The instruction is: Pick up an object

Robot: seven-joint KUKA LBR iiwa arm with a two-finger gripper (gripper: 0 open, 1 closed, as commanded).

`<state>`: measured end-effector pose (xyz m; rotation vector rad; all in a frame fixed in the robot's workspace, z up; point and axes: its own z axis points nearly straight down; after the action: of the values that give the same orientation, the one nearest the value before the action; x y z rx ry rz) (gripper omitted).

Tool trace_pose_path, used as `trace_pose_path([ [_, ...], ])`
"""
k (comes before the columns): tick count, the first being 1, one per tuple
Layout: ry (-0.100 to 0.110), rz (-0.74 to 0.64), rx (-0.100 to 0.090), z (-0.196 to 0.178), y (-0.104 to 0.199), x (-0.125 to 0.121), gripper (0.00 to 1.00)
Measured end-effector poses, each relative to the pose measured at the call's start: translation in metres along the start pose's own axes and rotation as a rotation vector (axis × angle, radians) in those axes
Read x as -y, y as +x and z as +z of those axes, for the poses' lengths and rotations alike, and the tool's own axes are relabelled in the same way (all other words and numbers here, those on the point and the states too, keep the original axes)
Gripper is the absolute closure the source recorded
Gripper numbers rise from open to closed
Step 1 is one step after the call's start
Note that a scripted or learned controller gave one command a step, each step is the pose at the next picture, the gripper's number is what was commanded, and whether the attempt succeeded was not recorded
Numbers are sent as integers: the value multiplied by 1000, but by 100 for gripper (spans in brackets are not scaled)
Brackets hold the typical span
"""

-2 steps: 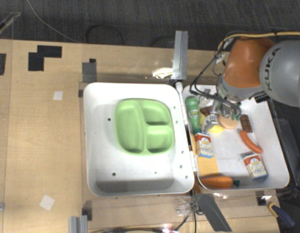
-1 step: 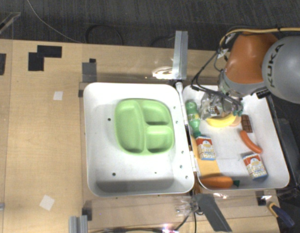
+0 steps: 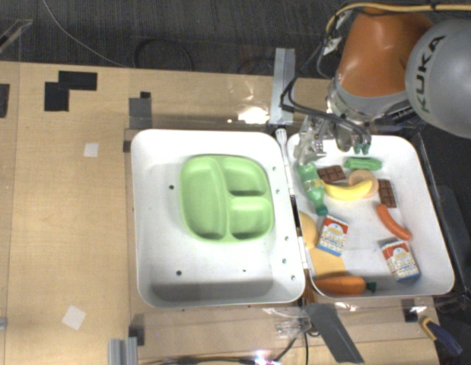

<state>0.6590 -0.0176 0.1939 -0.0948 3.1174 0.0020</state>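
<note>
Gripper low over the upper-left corner of the right bin; nothing seen between its fingers, and whether they are spread or closed cannot be told.

Directly below it: green bottle, lying flat. Judged light, rigid, smooth plastic, so likely to slip or roll; best taken across the body, not the neck.

Just right of it: chocolate bar, banana.

Farther off: sausage, two small cartons, carrot.

Well left: green tray in the other bin.
</note>
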Motion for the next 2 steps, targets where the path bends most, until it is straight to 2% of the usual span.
trace_pose_path([
  [1,-1,-86,-8,-43,-2,-35,100],
  [2,-2,-86,2,-56,-4,-35,100],
])
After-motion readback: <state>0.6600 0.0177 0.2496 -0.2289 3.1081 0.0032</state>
